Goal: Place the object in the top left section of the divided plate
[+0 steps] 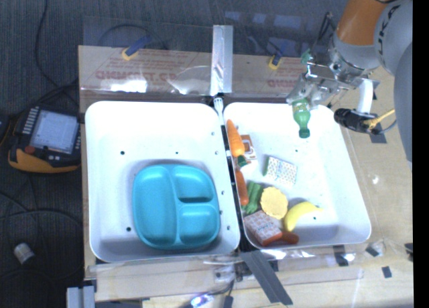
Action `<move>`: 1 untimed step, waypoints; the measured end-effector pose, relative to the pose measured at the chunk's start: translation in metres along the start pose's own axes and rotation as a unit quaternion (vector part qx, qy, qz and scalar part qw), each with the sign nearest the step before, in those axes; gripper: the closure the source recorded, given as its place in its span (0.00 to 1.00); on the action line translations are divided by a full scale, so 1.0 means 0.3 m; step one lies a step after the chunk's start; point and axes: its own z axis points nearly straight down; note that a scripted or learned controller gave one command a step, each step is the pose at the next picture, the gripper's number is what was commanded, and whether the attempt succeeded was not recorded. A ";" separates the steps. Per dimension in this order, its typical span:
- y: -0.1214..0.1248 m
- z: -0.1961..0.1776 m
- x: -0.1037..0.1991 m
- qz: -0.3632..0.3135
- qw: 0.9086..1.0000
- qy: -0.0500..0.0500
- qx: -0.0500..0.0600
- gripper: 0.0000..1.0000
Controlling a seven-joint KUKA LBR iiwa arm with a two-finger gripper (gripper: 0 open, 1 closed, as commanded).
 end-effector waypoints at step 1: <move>-0.460 0.199 -0.015 -0.091 0.996 0.004 0.001 1.00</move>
